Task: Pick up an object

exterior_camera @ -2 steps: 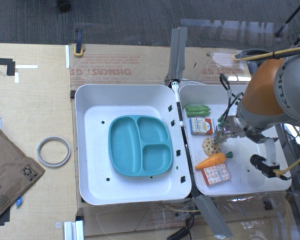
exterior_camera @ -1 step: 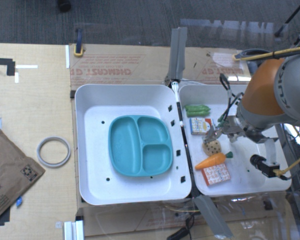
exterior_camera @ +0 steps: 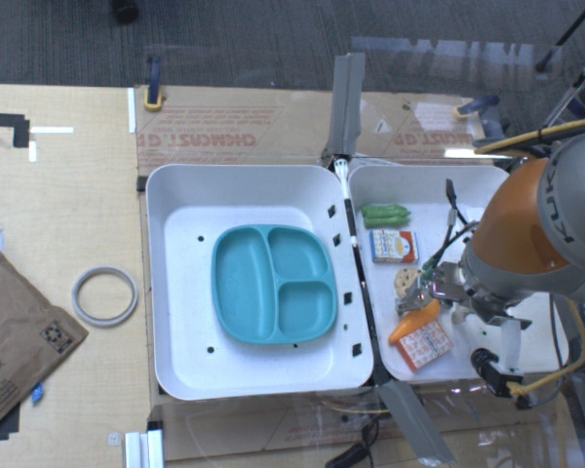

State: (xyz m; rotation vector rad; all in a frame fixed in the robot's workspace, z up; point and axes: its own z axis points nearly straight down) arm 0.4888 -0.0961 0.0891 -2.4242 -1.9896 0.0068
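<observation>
Two white bins sit on my worktop (exterior_camera: 58,213). My hand (exterior_camera: 421,296) is low in the right bin (exterior_camera: 487,178), touching the orange carrot (exterior_camera: 411,322) beside a cookie (exterior_camera: 407,280); I cannot tell its opening. Left bin (exterior_camera: 175,261) holds a teal plate (exterior_camera: 273,284).

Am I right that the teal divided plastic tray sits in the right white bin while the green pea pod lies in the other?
Not quite: the camera view shows the teal divided plastic tray in the left white bin; the green pea pod lies in the other.

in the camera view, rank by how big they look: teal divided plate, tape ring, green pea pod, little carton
1. Teal divided plastic plate
2. Grey tape ring
3. Green pea pod and small white printed carton: too alike to rank
</observation>
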